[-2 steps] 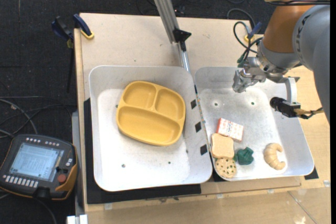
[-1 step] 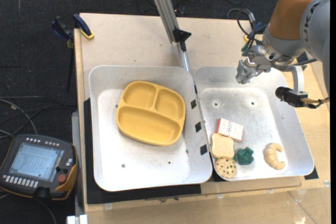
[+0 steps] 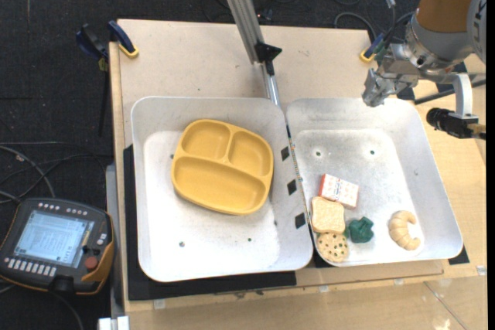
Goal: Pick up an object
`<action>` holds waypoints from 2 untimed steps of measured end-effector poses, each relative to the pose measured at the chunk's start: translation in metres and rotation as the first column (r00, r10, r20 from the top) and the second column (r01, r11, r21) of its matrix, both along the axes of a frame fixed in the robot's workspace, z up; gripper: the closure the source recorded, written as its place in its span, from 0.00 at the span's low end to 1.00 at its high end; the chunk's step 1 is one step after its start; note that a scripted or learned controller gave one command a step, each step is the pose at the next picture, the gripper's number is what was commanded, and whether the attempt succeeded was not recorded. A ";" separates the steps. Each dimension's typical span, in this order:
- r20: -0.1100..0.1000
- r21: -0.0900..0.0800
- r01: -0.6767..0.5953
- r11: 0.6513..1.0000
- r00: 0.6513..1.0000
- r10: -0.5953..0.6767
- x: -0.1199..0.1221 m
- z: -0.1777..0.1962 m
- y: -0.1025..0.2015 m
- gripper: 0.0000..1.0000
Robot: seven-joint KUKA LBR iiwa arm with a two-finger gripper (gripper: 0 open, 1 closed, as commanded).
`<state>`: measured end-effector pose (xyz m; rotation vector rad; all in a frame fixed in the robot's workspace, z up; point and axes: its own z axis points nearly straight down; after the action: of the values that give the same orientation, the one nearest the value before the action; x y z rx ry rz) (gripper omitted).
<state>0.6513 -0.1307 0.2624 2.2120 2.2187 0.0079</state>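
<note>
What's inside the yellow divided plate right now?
The yellow divided plate in the left bin shows three bare compartments with nothing in them. Whatever lies beneath the plate is covered.

I can read no text from here. The small white and red box [image 3: 339, 190] in the right bin [image 3: 433, 189] carries print too blurred to make out, and the lit screen of the teach pendant [image 3: 54, 239] off the desk's left edge shows nothing legible.

Yellow tray [image 3: 223, 166] in left bin [image 3: 147, 166], 5 food items [image 3: 340, 216] right.
</note>
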 end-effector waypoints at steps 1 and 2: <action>-0.003 0.001 0.000 1.000 1.000 0.000 0.001 0.033 0.000 1.00; -0.010 0.004 -0.004 1.000 1.000 0.004 -0.007 0.033 0.050 1.00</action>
<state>0.6446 -0.0805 0.2954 2.2155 2.2303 0.0013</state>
